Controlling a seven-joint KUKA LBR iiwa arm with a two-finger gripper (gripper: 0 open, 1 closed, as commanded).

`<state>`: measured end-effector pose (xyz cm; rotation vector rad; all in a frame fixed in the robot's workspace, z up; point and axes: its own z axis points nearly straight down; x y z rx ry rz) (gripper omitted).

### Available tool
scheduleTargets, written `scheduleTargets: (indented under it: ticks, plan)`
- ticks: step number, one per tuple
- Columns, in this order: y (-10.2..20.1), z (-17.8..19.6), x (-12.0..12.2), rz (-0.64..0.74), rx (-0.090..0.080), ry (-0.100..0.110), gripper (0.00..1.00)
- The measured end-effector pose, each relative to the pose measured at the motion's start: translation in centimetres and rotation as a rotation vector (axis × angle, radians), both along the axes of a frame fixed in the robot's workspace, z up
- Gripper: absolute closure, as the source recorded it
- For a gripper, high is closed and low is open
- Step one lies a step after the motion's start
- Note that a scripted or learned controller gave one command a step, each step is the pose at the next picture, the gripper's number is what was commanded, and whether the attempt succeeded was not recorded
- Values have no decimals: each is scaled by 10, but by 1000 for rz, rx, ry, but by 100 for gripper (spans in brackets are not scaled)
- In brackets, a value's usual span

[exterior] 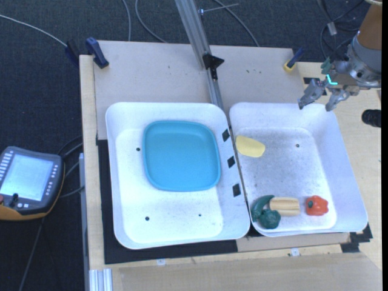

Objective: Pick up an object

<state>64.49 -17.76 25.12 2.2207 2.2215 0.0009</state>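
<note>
floor (36, 5): dark carpet — cables (130, 11) | bench (151, 71): pale wood | pendant (27, 180) — left

1 fixed camera looks down from above at a slant, set far enough back to take in the whole pale wooden bench (151, 65), both shallow white plastic bins, the left one (121, 162) and the right one (339, 168), and dark carpet around them. The bench's far edge lies toward the top of the view and its near edge toward the bottom, and the grey two-finger gripper (321, 99) enters at the upper right
</note>
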Motion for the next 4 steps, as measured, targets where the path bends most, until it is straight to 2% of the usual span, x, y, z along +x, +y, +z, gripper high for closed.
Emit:
scheduleTargets:
  ticks: [1, 3, 4]
  plan:
    - [0, 0, 0, 0, 0, 0, 0]
    - [4, -122, 5, 0, 1, 5, 0]
    - [5, -157, 5, 0, 0, 3, 0]
